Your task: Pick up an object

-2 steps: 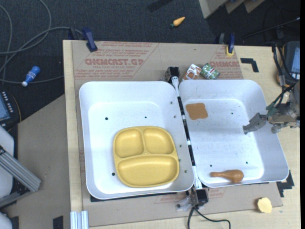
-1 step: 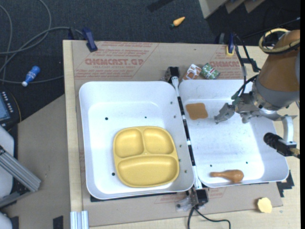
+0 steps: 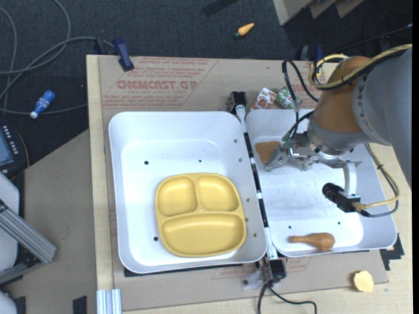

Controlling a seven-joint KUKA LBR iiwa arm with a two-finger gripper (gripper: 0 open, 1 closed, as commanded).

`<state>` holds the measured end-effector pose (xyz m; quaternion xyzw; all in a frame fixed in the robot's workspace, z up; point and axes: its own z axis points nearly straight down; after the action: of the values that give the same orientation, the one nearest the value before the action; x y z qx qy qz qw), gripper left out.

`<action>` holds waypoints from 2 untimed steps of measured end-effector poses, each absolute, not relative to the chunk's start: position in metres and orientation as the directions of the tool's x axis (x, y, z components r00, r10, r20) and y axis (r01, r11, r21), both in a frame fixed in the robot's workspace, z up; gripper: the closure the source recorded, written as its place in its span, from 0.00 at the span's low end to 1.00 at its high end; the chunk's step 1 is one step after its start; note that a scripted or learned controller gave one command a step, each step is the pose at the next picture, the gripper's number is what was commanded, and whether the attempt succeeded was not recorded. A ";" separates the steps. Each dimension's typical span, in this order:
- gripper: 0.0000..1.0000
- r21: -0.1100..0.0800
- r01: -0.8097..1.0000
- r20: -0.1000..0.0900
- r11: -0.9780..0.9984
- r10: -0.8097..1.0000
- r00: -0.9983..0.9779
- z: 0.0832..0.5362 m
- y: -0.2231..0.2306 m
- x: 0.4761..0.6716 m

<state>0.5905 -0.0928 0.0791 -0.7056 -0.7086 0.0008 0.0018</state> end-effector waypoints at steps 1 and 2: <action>0.00 0.003 1.000 -0.001 0.003 1.000 -0.003 0.087 -0.091 0.632; 0.00 0.003 1.000 -0.001 0.002 1.000 -0.002 0.085 -0.093 0.668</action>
<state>0.6676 -0.0926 0.0849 -0.7062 -0.7080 -0.0008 -0.0015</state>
